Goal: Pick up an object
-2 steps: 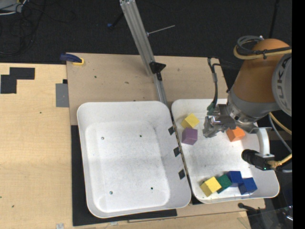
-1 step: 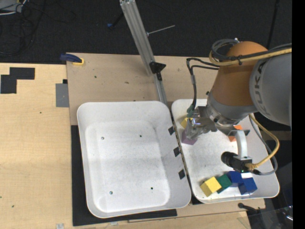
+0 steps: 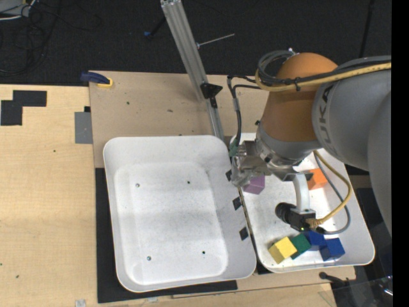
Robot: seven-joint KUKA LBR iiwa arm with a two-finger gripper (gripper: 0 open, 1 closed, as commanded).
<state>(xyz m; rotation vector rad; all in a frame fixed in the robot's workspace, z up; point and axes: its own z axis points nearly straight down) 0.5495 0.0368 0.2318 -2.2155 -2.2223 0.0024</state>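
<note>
Reaching down by a purple block (image 3: 255, 185).
Gripper (image 3: 243, 173) sits just beside it; grip state unclear. Block looks light and hard; pinch its flat sides.

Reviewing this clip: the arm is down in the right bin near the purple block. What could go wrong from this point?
1. The purple block sits at the gripper, close to the right bin wall beside the left bin; a grasp there could clip the wall or slip off.
2. The wrist's looped cable hangs low over the bin and could drag the orange block.
3. The yellow block, green block and blue blocks are crowded together, so one could get knocked.
</note>
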